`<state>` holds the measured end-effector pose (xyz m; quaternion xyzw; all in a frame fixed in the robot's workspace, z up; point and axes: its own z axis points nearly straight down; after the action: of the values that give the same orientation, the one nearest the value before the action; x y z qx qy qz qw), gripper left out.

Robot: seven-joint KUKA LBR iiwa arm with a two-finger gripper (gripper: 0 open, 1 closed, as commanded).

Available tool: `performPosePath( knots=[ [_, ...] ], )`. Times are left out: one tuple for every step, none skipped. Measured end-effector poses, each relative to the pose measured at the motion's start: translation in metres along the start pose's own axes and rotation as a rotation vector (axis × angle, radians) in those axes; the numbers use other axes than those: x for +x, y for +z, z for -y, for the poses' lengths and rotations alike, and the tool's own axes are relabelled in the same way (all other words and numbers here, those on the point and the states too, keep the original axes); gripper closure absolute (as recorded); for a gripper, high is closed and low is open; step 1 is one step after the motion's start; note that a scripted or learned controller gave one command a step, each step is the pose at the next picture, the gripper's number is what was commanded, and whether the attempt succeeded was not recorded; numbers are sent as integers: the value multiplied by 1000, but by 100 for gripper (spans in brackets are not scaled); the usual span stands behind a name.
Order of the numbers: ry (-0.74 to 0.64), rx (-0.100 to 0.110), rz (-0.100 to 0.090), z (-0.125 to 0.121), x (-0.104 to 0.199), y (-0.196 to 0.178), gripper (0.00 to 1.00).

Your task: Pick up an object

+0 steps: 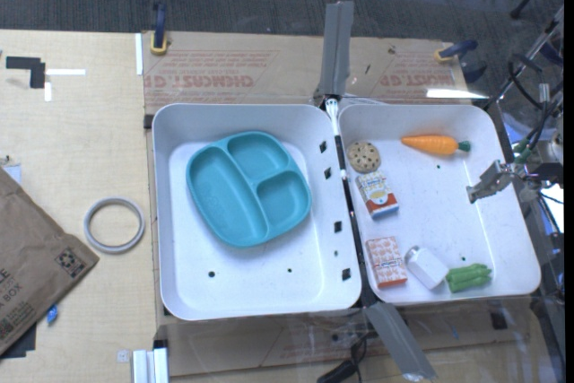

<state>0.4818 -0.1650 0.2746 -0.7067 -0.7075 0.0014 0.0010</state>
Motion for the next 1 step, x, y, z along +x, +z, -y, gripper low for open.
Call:
performPosePath(
  knots=[
    [-101, 0, 0, -60, 3, 21, 0]
  ],
)
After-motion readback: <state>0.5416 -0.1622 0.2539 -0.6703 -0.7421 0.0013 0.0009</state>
